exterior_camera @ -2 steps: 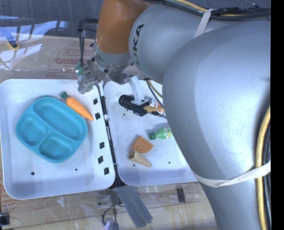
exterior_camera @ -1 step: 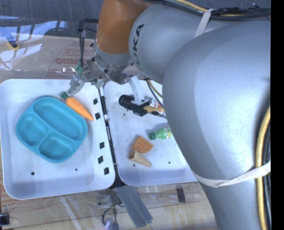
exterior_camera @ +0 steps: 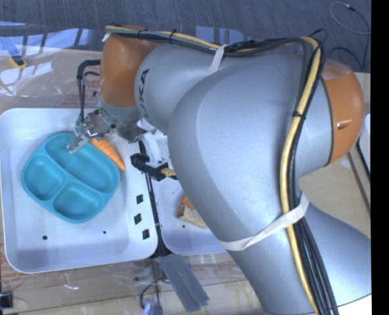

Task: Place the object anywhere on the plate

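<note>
**Orange carrot-shaped object at the rim of the divided plate**

Orange and tapered, the carrot-like object (exterior_camera: pixel 109 153) lies at the upper right rim of the blue divided plate (exterior_camera: pixel 69 179), just beside the gripper (exterior_camera: pixel 83 135). Whether it rests on the rim or on the bin floor next to it cannot be told. How far the gripper stands open cannot be told either, and the object is not seen within its grasp. The gripper sits low over the plate's upper compartment, a position that suits a release onto the plate. The plate has three compartments and lies in the left white bin (exterior_camera: pixel 23 241). The right bin (exterior_camera: pixel 188 245) is largely hidden by the grey arm (exterior_camera: pixel 247 143); a tan wedge-shaped item (exterior_camera: pixel 189 214) shows there. Both bins rest on a bench; clear plastic sheeting (exterior_camera: pixel 37 58) lies behind them, and dark carpet (exterior_camera: pixel 181 2) beyond.
</note>
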`<state>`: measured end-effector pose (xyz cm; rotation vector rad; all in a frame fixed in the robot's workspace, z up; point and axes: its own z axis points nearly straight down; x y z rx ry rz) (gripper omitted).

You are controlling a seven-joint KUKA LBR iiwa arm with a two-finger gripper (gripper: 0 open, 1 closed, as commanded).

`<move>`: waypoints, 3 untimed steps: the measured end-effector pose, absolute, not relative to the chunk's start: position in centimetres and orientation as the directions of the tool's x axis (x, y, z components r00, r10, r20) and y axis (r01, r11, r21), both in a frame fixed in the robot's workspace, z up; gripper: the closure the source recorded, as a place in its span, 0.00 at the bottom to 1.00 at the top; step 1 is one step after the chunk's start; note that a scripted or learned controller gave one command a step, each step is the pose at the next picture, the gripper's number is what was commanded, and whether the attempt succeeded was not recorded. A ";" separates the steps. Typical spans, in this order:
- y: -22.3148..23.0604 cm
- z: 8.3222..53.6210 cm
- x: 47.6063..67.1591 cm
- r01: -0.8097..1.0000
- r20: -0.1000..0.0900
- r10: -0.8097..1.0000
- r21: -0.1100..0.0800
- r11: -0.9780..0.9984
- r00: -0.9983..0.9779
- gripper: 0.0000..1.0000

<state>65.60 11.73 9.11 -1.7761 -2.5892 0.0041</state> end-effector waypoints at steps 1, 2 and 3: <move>11.5 9.8 65.5 0.932 -0.004 0.932 -0.010 0.363 -0.363 1.00; 11.6 10.1 65.7 0.932 -0.003 0.932 -0.004 0.364 -0.364 0.00; 11.6 10.4 65.2 0.930 0.001 0.930 -0.020 0.367 -0.367 1.00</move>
